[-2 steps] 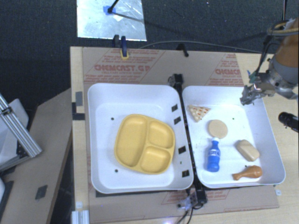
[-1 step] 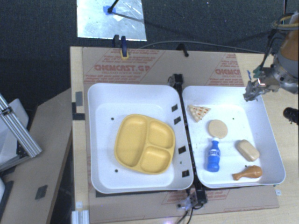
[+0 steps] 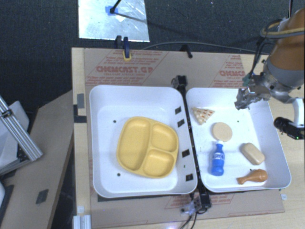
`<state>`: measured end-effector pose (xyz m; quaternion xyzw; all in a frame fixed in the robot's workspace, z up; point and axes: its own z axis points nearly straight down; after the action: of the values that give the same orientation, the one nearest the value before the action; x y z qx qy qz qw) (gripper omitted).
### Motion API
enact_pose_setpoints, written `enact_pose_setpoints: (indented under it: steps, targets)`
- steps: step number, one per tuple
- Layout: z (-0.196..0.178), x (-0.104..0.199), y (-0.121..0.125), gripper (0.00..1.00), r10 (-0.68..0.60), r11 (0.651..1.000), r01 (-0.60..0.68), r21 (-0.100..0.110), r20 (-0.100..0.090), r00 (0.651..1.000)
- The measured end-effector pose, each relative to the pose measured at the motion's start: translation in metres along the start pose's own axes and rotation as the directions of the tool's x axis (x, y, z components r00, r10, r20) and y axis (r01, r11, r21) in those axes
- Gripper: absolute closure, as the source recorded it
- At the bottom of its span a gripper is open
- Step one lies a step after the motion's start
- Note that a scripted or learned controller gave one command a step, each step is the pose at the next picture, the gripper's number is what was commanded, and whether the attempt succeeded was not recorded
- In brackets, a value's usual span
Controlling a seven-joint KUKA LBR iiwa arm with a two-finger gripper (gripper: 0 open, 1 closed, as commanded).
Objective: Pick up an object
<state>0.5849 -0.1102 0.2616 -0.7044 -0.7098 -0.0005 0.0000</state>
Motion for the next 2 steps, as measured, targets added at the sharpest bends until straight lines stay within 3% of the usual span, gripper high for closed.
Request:
enact_pose_setpoints:
  steps: [2]
  targets:
    - [0.011,0.095,-0.027,1.00,-0.001,1.000,0.001,0.001,-0.001,1.000]
